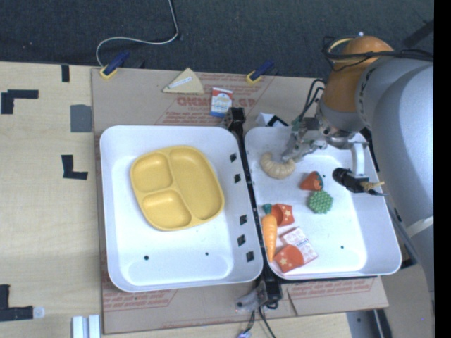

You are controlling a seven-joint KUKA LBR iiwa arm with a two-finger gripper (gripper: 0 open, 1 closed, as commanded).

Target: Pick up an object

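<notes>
You've got the arm [394, 118] taking up the whole right side, reaching in over the right bin [352, 255], and that bin is the landmark for everything here. The left bin [120, 210] sits touching it on the left and holds a yellow divided plate [176, 186], which doesn't matter for this grab. Inside the right bin, the gripper [292, 153] is down at the upper left part, right on top of the croissant [277, 166]. The croissant's long axis runs roughly left to right, curving, and it lies just below and left of the gripper tip, touching or nearly so. I honestly can't tell how the gripper is set from this angle, so don't count on it having a hold. Nearby in the bin's middle: a strawberry [311, 182] and a green ball [320, 202], both close on the right of the croissant, so a sloppy lift might bump them. The carrot [270, 235] and red packets [292, 248] sit lower left, well out of the way.
</notes>
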